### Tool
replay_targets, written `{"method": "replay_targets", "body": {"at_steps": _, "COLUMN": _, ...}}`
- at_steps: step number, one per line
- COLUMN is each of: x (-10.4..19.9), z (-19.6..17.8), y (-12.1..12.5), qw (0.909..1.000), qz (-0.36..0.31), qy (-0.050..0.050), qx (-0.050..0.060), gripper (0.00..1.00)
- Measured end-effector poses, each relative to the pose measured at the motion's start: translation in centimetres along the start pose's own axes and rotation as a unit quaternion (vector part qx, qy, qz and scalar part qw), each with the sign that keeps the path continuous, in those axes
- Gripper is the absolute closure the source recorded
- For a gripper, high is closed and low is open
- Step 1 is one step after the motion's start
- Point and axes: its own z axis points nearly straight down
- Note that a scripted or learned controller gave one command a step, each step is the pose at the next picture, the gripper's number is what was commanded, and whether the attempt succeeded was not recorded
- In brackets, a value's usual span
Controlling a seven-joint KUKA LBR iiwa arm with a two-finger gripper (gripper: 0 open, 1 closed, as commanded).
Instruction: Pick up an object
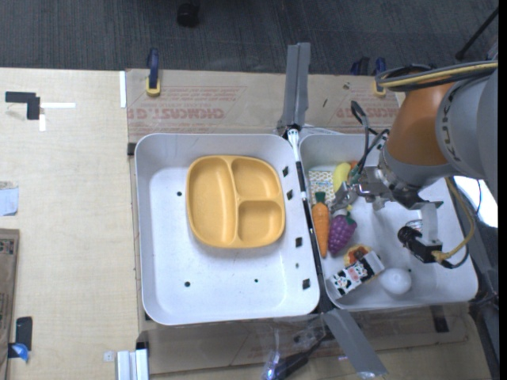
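Gripper (346, 199) low over grapes (341, 233), beside carrot (321, 222). Jaw state: cannot tell. Best centre on one item, avoid bin wall.

In the right bin (444, 287) before me lie a carrot (321, 226), orange, lengthwise by the left wall, purple grapes (341, 233) touching it, a yellow banana (342, 175) above, a cow-print carton (354, 274) tilted near the front, and a white ball (396, 281) just beside it.
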Motion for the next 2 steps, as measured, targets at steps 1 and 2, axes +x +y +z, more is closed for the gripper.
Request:
{"method": "replay_targets", "body": {"at_steps": 1, "x": -2.1, "z": 0.5, "y": 6.6, "qw": 1.0, "qz": 0.003, "qy": 0.0, "qx": 0.0, "gripper": 0.0}}
{"method": "replay_targets", "body": {"at_steps": 2, "x": 3.6, "z": -9.4, "y": 1.0, "qw": 0.9989, "qz": 0.048, "qy": 0.0, "qx": 0.0, "gripper": 0.0}}
